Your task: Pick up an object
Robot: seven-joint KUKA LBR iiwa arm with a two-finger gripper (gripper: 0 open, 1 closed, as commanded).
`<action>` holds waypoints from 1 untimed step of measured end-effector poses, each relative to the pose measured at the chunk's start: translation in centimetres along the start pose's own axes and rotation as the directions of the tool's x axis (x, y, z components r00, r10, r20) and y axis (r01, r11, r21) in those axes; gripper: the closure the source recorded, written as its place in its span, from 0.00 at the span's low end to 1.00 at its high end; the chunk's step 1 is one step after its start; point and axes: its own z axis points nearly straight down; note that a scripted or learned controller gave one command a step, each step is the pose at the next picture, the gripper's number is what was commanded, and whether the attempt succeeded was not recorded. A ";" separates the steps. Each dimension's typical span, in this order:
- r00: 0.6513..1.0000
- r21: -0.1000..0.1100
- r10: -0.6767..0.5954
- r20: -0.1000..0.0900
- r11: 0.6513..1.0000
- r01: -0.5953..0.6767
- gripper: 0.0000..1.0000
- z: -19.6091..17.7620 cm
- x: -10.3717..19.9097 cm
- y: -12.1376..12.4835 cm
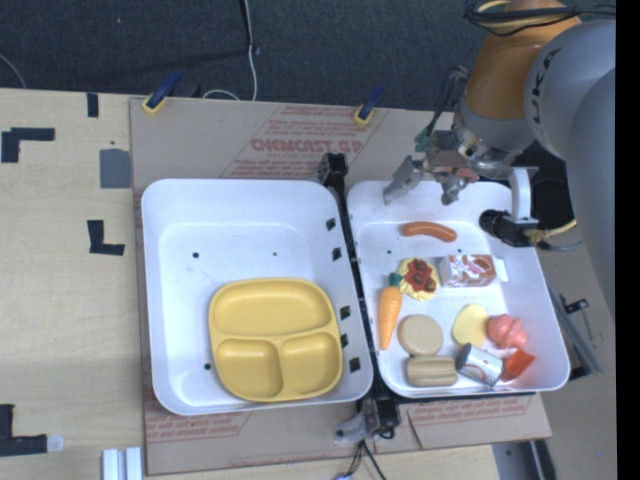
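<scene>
Gripper (424,187) hangs with fingers spread wide and nothing between them, above the far rim of the right bin (548,313), so the pick is all to come. Nearest below lies the sausage (429,231), small, smooth, orange-red, flat near the bin's far wall; carrot (389,311) and other toy food sit beyond.

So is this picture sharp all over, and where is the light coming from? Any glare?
In the camera view, the toy food in the right bin and the yellow tray look reasonably crisp; the gripper is slightly soft. Lighting is even and seems to come from overhead, with only faint shadows inside the left bin. The white bin walls are bright but not blown out; no strong glare.
</scene>
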 end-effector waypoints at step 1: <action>1.000 0.011 0.005 0.000 1.000 -0.005 0.00 9.7 -4.0 -3.8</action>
